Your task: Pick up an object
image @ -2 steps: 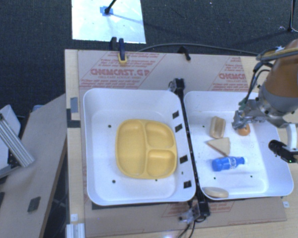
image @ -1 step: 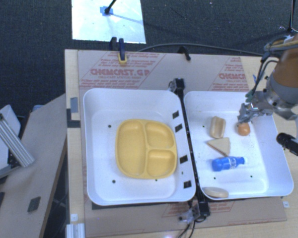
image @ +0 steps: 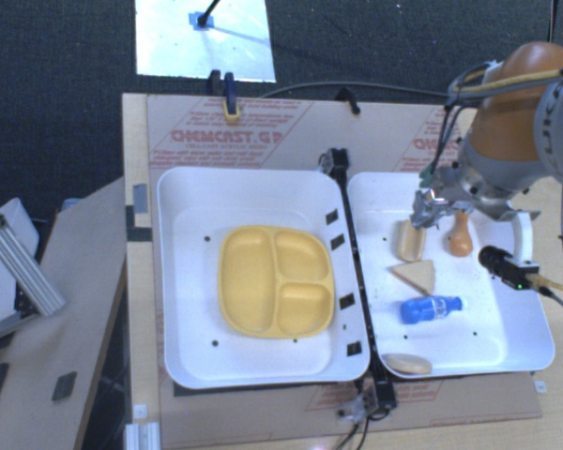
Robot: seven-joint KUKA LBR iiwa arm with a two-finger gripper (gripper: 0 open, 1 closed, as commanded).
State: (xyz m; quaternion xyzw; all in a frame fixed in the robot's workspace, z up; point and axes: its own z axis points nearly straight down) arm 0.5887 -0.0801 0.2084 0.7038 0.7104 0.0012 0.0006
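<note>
The pale tan, bread-like block (image: 411, 241) stands in the upper left part of the right-hand white bin (image: 535, 340), and it looks like the likeliest target, since the end effector (image: 430, 208) hangs just above its top end. Whether the end effector is spread or pressed together cannot be told from this slanted view, and nothing is seen pinched in it.

The risks, as I judge them, come from crowding. The small brown pear-shaped piece (image: 460, 236) sits just beside the block, and the tan wedge-shaped slice (image: 415, 276) lies just below it, so a descent that is slightly off could knock a neighbour or close on two things at once. The block's narrow top may also tip or slip out. The blue plastic bottle (image: 430, 307) and the flat beige oval piece (image: 408, 364) lie well apart. The yellow divided plate (image: 274, 281) rests in the left white bin (image: 183, 251) on the bench (image: 84, 251).
</note>
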